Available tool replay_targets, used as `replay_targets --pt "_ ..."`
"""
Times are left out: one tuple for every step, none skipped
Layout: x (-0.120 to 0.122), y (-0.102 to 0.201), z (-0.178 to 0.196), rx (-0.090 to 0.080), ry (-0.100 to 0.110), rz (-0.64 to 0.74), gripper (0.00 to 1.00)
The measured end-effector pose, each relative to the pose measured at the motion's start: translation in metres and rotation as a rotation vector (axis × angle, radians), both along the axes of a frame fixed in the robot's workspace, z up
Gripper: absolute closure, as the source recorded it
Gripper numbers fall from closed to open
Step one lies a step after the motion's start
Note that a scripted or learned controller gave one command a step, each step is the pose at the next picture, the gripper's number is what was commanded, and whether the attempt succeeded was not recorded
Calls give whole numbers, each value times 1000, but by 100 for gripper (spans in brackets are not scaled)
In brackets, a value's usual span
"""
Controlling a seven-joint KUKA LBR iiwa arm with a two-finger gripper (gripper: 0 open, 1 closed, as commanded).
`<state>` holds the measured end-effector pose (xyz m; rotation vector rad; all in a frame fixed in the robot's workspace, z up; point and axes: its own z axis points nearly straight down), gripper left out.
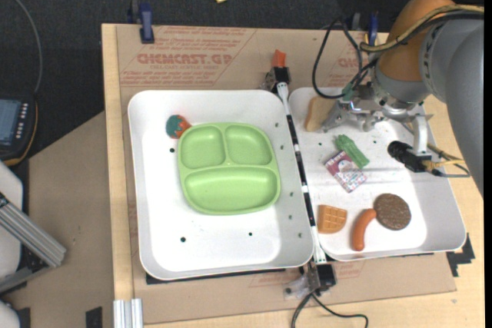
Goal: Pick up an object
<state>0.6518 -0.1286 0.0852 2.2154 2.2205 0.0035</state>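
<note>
The hand [361,113] hangs low over the far end of the right bin [442,238], and whether it is apart or together I cannot tell, because the wrist covers it; nothing shows inside it. Closest to it, just on its near side, lies a green stick-shaped piece [351,150], and a tan wedge [315,116] leans at the bin wall just beside the hand, on the side of the other bin. I judge one of these two is the target, since the hand is lowered right next to them. A little further toward the camera lies a pink packet [346,170]. Well apart, at the near end, rest a brown round patty [393,211], a sausage [362,230] and a waffle piece [332,218]. Farthest from the hand, in the left bin [154,234], sits a green divided plate [227,167].
</note>
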Motion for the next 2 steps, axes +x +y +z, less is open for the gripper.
replay_targets --pt "-57 -3 3 3 10 -5 0" --pt "-91 16 -1 4 9 -3 0"
